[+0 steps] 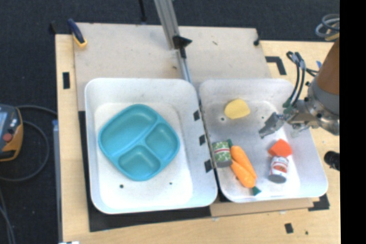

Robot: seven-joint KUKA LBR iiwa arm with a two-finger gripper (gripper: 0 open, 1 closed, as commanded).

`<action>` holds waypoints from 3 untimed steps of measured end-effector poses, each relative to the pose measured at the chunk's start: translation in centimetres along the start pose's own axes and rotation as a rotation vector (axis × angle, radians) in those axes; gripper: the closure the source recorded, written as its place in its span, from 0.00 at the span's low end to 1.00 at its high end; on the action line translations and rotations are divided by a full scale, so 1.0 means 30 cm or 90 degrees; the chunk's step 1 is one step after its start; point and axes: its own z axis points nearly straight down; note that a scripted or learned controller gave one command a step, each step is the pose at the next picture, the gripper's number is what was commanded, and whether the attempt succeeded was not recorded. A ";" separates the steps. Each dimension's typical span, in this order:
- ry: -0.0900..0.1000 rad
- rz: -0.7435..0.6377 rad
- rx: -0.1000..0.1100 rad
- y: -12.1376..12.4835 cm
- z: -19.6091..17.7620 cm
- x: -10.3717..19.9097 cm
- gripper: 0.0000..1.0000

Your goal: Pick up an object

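Down at the near edge, the desk (68,220) shows its pale wood, and the two white bins sit on it side by side. In the left bin (103,191) there's a teal divided plate (139,141), three compartments, lying flat around the bin's middle. Over in the right bin (309,186), nearest the camera, an orange toy carrot (243,167) lies at about seven o'clock from the bin's centre, its green tip pointing toward the near rim. Touching it at its ten o'clock side is a small green-labelled can (221,152), tucked against the bin's left wall. At roughly four o'clock from centre lies a little bottle (279,160) with a red cap and a white body, tipped over on its side, cap pointing away from the camera.

Now the pincer (274,123): it hangs over the right bin just above that red cap, at about three o'clock from centre, grey fingers pointing left. Released or clenched, I cannot tell from here; nothing is visibly between the fingers. The arm (326,91) comes in from the right with cables looped above it.

Farther back, a yellow lemon-like piece (237,108) rests at twelve o'clock in the right bin, well apart from the pincer. Beyond both bins, a slanted aluminium rail (163,0) rises from the desk's far side, and a blue-and-yellow clamp (76,33) sits at the far left corner.
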 end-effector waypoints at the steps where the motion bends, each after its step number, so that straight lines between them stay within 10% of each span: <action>1: -0.001 -0.002 -0.008 0.008 -0.022 0.001 0.00; 3: -0.002 0.000 -0.005 0.021 0.330 -0.002 0.00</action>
